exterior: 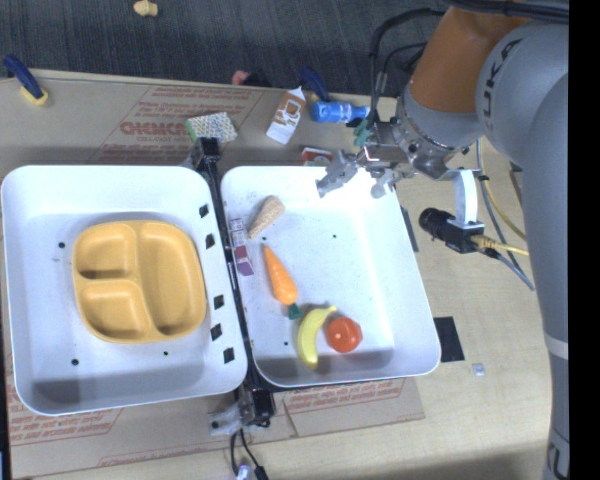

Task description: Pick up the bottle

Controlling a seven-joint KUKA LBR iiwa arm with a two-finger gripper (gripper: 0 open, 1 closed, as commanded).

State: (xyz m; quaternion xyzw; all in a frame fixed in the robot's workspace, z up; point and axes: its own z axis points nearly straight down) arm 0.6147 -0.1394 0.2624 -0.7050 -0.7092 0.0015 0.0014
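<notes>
Above far edge of right bin (420, 308), gripper (358, 176) hovers, fingers apart, nothing between them. Bottle (242, 246) lies against bin's left wall beside carrot (279, 276), awkward for straight-down grasp; wall crowds one finger.

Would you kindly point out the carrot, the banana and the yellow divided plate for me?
carrot (279, 277): camera view, middle of its orange body.
banana (311, 336): camera view, middle of its yellow curve.
yellow divided plate (192, 268): camera view, its right rim.

Grey arm (540, 118), orange band, black cables.
</notes>
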